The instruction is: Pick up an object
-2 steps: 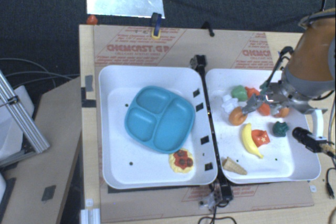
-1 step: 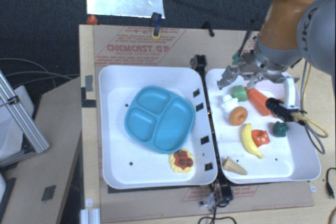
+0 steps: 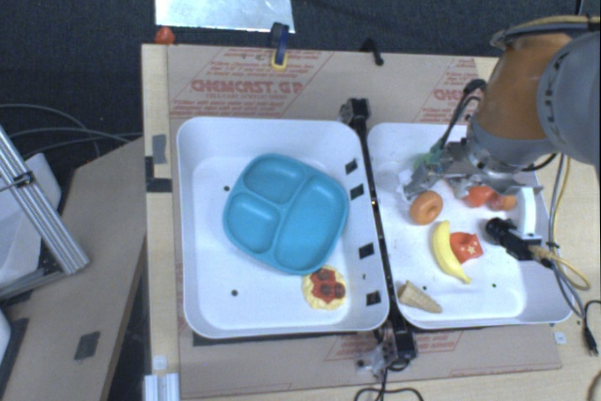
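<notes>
Where cardboard (image 3: 310,75) underlies two white bins (image 3: 202,230), end effector (image 3: 427,166) state unclear, dark floor (image 3: 66,23) beyond.

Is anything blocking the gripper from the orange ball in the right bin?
Nothing visible does. The gripper sits just above the orange ball, with bare bin floor around them; the banana lies lower, clear of them.

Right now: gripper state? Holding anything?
Gripper: low in the right bin, just above the orange. Whether it is open or closed cannot be told, and nothing is visibly held.
</notes>
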Controlling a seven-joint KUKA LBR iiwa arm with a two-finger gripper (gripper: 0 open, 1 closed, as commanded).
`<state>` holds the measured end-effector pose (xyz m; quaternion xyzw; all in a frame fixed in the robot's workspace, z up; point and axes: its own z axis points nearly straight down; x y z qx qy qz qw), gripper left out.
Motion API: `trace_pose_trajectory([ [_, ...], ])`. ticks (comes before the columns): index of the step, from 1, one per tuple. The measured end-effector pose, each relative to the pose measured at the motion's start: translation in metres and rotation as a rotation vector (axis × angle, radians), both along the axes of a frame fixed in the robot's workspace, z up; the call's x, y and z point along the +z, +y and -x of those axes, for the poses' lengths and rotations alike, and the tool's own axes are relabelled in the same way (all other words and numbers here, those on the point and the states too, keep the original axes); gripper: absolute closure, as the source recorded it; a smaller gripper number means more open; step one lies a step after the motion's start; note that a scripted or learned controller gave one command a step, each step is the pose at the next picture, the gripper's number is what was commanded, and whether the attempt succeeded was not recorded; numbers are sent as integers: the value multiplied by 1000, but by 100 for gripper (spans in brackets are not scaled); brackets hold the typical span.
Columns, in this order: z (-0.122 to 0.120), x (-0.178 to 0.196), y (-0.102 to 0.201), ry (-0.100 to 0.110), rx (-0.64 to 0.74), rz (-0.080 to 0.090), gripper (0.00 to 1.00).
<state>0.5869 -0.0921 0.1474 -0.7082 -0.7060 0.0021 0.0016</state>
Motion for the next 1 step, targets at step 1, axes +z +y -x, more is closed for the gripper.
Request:
trace_pose_trajectory([
  [1,-35,39,62,-12,12,-2,0],
])
